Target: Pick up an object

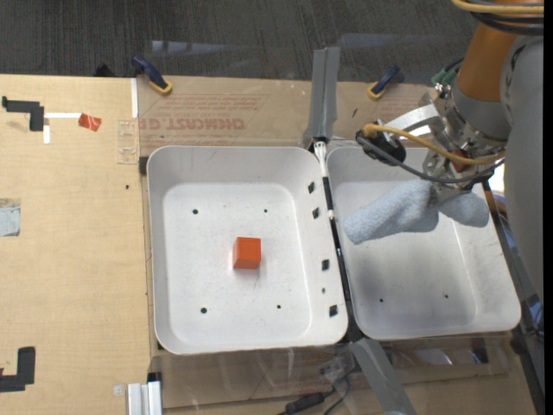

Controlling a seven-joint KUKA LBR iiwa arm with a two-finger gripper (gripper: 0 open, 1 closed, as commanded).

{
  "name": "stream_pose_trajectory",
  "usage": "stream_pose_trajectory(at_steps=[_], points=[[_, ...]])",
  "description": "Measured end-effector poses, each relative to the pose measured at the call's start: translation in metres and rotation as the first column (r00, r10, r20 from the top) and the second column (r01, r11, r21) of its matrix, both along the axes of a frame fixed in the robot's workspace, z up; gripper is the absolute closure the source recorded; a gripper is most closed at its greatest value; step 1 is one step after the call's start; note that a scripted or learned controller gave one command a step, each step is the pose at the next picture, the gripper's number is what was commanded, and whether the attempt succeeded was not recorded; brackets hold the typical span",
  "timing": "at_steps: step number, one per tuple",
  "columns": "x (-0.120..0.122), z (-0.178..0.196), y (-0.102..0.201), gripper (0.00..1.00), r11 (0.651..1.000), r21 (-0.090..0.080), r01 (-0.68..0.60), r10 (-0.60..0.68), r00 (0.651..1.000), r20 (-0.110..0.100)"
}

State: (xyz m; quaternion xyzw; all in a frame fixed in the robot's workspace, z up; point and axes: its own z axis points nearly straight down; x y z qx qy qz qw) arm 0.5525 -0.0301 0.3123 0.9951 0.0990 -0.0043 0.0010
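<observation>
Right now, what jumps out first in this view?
A red block sits alone near the middle of the left bin. Over the right bin, a grey cloth hangs under the arm's wrist, stretching left toward the divider; whether the gripper holds it can't be told.

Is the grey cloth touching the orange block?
Apart. The camera view shows the grey cloth over the right bin, the orange block alone in the left bin.

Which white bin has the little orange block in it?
The left bin, farther from the arm. The orange block sits near its middle. Over the right bin hangs a grey cloth instead.
</observation>
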Motion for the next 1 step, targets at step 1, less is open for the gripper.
stream_pose_trajectory(at_steps=[1], points=[[-0.0336, 0.0838, -0.0259, 1.00, 0.998, -0.001, -0.064, 0.064, 0.998, 0.002]])
